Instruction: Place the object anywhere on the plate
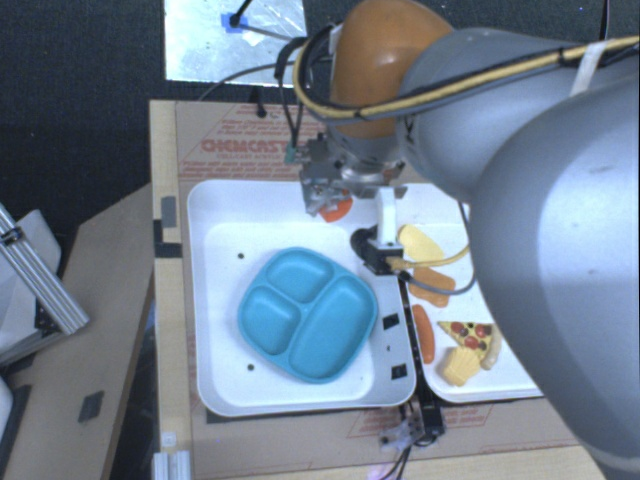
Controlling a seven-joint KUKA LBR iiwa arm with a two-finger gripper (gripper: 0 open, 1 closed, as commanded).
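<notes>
The gripper looks clamped on a small orange-red food piece above the left bin's far edge, well short of the blue divided plate, so a loose pinch could drop it onto the bin floor.

Even, fairly bright overhead light; the white bins look slightly washed out. The arm, close to the lens, is soft and blurred. Shadows are faint.
</notes>
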